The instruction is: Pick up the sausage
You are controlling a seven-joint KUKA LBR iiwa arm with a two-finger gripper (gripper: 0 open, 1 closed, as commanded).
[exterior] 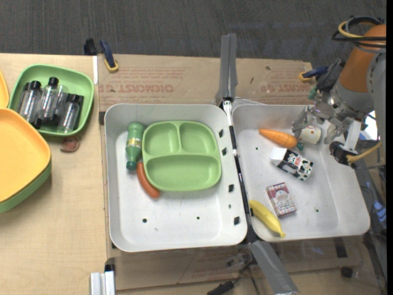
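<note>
The sausage (147, 180), a short red-orange link, lies in the left bin (178, 229). It rests against the left edge of the green divided plate (182, 153), just below a green bottle (132, 144). My gripper (312, 126) hangs over the far side of the right bin (331, 217), well to the right of the sausage. It is close above a small white object (311, 134) and just right of a carrot (277, 137).
The right bin also holds a black-and-white box (295, 163), a pink card box (281, 200) and a banana (267, 217). On the table to the left are a green tray of dark bottles (52, 100) and stacked orange plates (21, 161).
</note>
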